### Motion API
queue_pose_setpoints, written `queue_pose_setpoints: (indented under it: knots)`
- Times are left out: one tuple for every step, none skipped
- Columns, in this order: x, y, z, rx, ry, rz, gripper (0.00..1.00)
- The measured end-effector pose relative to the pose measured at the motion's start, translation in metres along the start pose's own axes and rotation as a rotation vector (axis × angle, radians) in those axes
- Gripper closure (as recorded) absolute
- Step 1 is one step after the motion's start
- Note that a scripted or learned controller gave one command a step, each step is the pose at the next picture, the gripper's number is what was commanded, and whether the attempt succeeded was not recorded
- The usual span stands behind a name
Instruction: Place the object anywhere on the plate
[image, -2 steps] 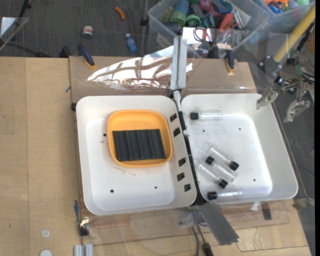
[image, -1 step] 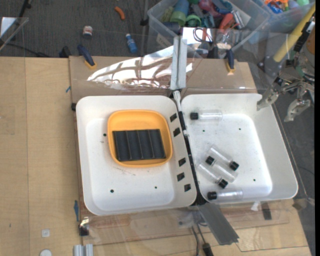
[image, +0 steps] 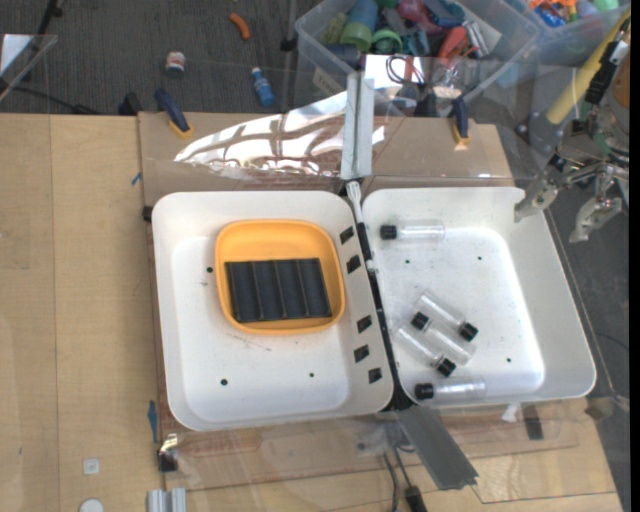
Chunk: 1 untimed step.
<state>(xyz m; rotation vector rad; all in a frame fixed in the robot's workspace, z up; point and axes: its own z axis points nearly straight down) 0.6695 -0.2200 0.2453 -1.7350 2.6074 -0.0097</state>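
Clear vials (image: 440, 333) lying loose in right bin (image: 500, 250), well apart from orange plate (image: 280, 238) in left bin (image: 200, 400). Gripper (image: 560, 185) near right bin's far corner; jaw state unreadable. Risk: round, slick tubes rolling or slipping from pinch.

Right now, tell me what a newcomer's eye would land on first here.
First the orange plate in the left bin, bearing a black ribbed block. Then the clear vials with black caps scattered in the right bin, one apart near its far wall.
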Motion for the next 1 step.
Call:
queue_pose_setpoints:
  knots:
    - [0.0, 0.0007, 0.0065, -0.005, 0.001, -0.035, 0.0]
